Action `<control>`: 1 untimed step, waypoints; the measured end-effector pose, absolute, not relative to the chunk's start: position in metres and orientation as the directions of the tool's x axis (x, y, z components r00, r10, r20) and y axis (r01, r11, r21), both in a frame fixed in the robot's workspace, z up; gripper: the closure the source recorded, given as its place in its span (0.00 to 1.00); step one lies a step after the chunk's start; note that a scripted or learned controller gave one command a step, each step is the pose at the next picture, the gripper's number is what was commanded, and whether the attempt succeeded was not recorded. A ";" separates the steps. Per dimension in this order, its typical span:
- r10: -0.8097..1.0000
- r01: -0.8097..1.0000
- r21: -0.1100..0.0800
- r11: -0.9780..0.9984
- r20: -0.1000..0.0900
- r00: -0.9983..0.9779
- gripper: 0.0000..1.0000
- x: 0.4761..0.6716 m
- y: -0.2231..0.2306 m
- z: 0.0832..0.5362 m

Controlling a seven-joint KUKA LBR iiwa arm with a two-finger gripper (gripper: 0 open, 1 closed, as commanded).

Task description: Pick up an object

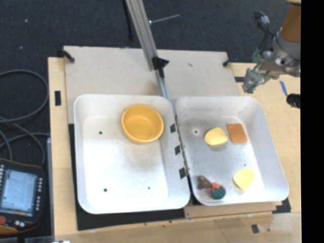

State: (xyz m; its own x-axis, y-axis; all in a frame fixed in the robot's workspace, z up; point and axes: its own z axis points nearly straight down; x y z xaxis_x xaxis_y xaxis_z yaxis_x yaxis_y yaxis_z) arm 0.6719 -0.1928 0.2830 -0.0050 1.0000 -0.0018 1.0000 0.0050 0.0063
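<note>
Two shallow white bins sit side by side on the bench, their inner rims touching along the middle. The left bin holds a single yellow bowl, upright, up near its far edge and closer to its inner corner; the rest of that bin's floor is smudged with grey.

The right bin carries the small things. A pale yellow rounded lump lies toward the far side, and just beside it, on the outer side, an orange-brown rectangular block, the two nearly touching. Toward the near outer corner lies a yellow wedge-shaped piece. Along the near edge, closer to the inner corner, a small brown object lies against a little green and red thing; what these two are I can't make out.

The arm comes in at the bench's far right corner, orange band showing above the wrist. Its gripper hangs beyond the far edge of the right bin, over the bare bench top, well apart from every object in the bins. It carries nothing that I can see, and whether it's open or closed I can't tell from here.

A slanted metal rail runs down from the far side to where the bins meet.
</note>
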 end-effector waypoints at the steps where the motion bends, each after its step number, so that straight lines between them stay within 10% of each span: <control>1: 1.000 1.000 0.000 0.004 0.000 -0.004 1.00 0.656 -0.148 0.269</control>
State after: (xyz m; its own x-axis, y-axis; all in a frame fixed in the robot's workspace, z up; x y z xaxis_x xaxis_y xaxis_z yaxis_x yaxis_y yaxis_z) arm 0.6558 -0.1478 0.2691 -0.0043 1.0000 -0.0003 1.0000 0.0043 -0.0001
